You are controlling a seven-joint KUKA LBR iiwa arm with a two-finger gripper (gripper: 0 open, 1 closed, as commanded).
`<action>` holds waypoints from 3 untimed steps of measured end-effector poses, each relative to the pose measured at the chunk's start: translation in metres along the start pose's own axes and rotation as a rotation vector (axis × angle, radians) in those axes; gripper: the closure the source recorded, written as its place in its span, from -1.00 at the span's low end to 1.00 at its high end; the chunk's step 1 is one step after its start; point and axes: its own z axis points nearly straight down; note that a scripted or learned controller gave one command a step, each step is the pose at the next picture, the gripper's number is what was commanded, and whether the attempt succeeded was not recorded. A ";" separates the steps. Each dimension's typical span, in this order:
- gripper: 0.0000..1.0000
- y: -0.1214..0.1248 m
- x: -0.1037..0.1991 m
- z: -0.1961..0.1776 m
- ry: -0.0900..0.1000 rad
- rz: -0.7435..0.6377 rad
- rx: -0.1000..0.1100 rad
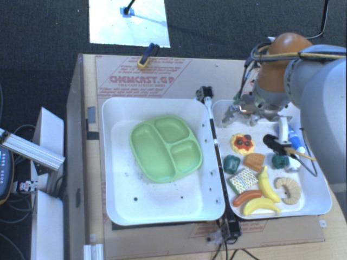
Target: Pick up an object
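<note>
Just the one camera view, looking down at a slant. My pincer (242,112) is over the far end of the right-hand bin (314,196), close to the wall it shares with the left-hand bin (135,199). From this angle I honestly can't tell if it's spread or pressed together.

The stuff to pick from is all in that right-hand bin, nearer the camera than the pincer. The little pizza toy (242,143) is closest, just in front of it but apart from it. Then come a dark green pepper (231,163) and an orange-brown lump (254,160) side by side. A checkered block (242,180) sits below those. At the near end are two bananas (262,206), a red sausage (246,197) touching them, and a croissant (287,189).

The left-hand bin has a green divided plate (165,148) lying flat in the middle. Both bins sit on the surface (162,72), which has red print on it.
</note>
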 end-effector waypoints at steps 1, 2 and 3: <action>-1.00 0.000 0.006 0.000 0.000 0.000 0.001; -1.00 0.000 0.010 0.000 0.000 -0.001 0.001; -1.00 -0.001 -0.076 -0.001 -0.002 0.003 0.000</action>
